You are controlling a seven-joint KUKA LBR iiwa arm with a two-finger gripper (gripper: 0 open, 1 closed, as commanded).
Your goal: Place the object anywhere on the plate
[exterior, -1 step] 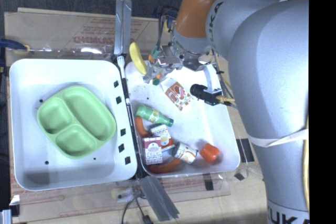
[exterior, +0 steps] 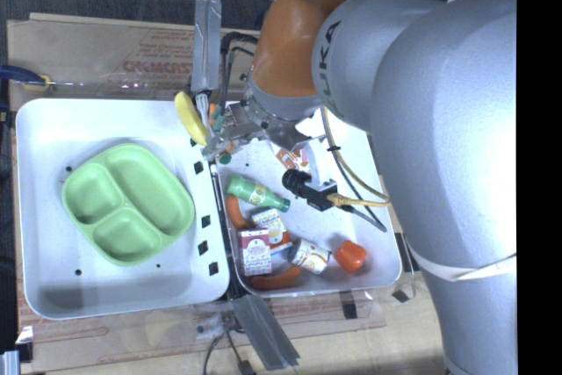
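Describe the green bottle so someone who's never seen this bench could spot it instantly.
Look in the right white bin, the cluttered one. Near its left wall lies the green bottle on its side, above a red carton. It's the one green thing in that bin.

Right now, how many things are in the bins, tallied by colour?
Green: 2, plate and bottle
Yellow: 1, banana
Red or orange: 3, carton, sausage, round piece
Total: 6 clearly told apart; others are hidden under the arm.
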